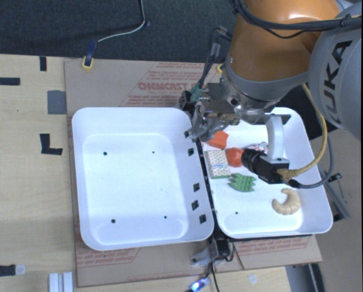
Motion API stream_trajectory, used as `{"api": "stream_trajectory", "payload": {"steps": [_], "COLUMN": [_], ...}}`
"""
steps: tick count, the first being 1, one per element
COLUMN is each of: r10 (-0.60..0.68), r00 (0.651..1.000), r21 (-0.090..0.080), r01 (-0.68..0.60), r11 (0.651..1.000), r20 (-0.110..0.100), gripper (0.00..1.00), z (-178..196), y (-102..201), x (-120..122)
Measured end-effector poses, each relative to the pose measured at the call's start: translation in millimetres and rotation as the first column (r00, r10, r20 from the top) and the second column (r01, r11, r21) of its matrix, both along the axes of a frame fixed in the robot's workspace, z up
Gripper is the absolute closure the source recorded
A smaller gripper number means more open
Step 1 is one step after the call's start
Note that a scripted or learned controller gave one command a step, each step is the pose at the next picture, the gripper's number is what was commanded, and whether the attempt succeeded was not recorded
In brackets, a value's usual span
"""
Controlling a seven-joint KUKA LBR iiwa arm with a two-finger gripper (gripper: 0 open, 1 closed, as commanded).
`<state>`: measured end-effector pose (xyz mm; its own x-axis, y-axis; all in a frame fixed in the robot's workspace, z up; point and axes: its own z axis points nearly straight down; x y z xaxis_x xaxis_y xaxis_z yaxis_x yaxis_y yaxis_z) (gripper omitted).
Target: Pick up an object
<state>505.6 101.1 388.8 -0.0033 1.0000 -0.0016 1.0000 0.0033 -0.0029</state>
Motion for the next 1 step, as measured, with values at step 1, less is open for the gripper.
{"api": "stream_trajectory", "payload": {"steps": [1], "r10": [0.001], "r00": [1.000], "r21": [-0.001], "r01": [-0.001], "r11": [1.000], "r20": [-0.002], "gripper": [1.00], "z": [9.4], "y": [0.2], "x": [0.1]}}
